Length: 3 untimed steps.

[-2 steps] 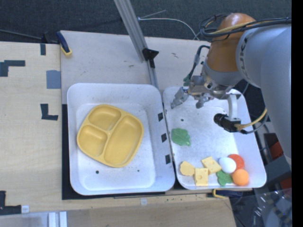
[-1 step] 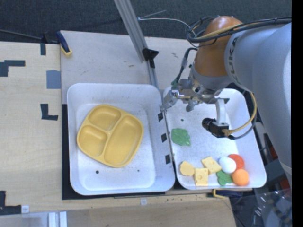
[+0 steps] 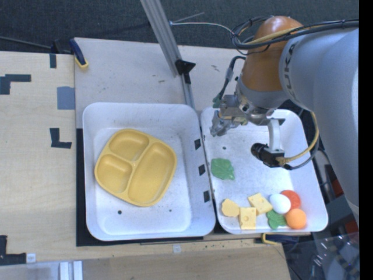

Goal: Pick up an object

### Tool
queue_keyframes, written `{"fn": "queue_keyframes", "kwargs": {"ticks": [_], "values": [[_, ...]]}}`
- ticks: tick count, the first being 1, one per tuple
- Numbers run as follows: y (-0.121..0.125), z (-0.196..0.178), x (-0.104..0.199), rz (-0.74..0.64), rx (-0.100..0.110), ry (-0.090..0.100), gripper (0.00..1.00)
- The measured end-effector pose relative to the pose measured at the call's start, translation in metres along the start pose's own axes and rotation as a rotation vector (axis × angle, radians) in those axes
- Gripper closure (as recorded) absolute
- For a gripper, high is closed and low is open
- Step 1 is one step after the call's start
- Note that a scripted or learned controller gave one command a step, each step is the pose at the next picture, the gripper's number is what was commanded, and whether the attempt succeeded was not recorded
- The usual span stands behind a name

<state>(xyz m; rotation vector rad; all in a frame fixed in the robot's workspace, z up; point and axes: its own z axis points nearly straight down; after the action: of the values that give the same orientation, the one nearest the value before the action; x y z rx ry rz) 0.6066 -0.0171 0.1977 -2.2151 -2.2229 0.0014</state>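
My gripper (image 3: 224,125) hangs over the far left corner of the right bin (image 3: 303,156), and nothing shows in it. A flat green leafy piece (image 3: 222,168) lies on the bin floor just in front of it, apart from it. Along the near edge of that bin lie three yellow cheese-like pieces (image 3: 247,216), a white egg (image 3: 280,203), a red round piece (image 3: 292,197), an orange ball (image 3: 296,219) and a small green piece (image 3: 275,219). The grey arm with its orange band (image 3: 274,28) reaches in from the right.
The left bin (image 3: 105,214) holds a yellow divided plate (image 3: 136,166). A slanted metal post (image 3: 163,31) rises behind the bins near their shared wall. A black cable fitting (image 3: 267,154) hangs from the arm over the middle of the right bin.
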Motion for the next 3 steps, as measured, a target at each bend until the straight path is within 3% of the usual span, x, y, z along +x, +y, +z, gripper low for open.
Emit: {"fn": "queue_keyframes", "kwargs": {"ticks": [1,2,3], "values": [[0.060,-0.053,-0.011,0.000,-0.011,-0.002,1.00],[0.057,-0.049,-0.012,0.002,-0.002,-0.004,0.00],[0.036,0.014,0.045,-0.002,0.006,-0.001,0.00]]}}
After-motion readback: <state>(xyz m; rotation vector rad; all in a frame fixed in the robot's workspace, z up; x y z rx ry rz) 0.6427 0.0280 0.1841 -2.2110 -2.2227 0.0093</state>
